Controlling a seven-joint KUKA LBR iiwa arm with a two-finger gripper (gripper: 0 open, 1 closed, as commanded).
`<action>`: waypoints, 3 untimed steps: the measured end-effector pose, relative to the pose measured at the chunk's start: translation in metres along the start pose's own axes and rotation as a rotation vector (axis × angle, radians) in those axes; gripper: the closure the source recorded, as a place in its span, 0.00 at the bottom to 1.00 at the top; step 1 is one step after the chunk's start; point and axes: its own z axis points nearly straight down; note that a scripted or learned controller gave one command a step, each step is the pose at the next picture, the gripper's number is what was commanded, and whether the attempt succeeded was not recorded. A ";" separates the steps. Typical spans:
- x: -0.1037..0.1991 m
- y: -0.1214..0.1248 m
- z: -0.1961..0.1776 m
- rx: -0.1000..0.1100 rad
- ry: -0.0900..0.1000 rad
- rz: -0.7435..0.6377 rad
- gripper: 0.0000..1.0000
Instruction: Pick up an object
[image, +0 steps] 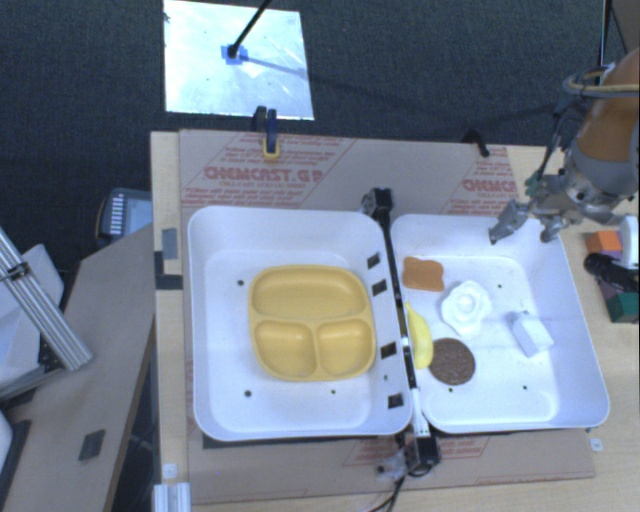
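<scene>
My tool hung spread, pinching nothing, over right white bin's far rim. Candidates below, well apart for clean grasp: orange block, white fried-egg toy, brown round cookie.

- The arm enters from the right edge of the view, in the upper right corner.
- An orange band is visible above the grey wrist.
- The wrist is angled downward and to the left.
- The gripper hangs below the wrist with its two fingers spread apart.
- One fingertip points lower left; the other sits to its right.
- Nothing is held between the fingers.
</scene>
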 end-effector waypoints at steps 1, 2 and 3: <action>0.001 0.003 -0.009 -0.013 -0.003 -0.003 0.00; -0.005 -0.004 0.047 -0.010 -0.002 -0.001 0.00; -0.004 -0.003 0.099 -0.011 -0.002 -0.004 0.00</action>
